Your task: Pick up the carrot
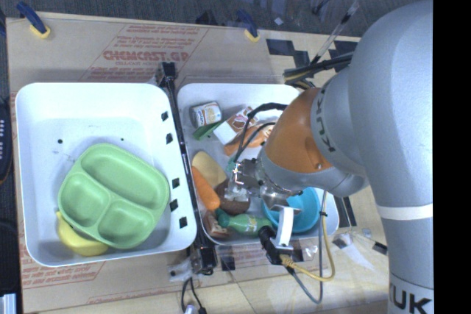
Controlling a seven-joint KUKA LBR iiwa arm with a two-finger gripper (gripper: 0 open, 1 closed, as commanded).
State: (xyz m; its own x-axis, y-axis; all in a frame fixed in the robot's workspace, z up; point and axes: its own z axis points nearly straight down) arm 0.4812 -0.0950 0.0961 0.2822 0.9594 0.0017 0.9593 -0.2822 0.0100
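Note:
The carrot (205,189) is an orange stick lying lengthwise near the left wall of the right bin (243,92). My gripper (237,190) hangs low over the bin just to the carrot's right, above a brown rounded item (235,205). The orange wrist band and grey arm cover the bin's right half. The carrot lies on the bin floor, apart from the gripper.
A pale yellow lump (210,167) touches the carrot's far end. A small can (207,114), a green strip (209,131), a green bottle (241,224) and a blue bowl (303,209) crowd the right bin. The left bin (44,114) holds a green divided plate (114,195) over a yellow object (79,243).

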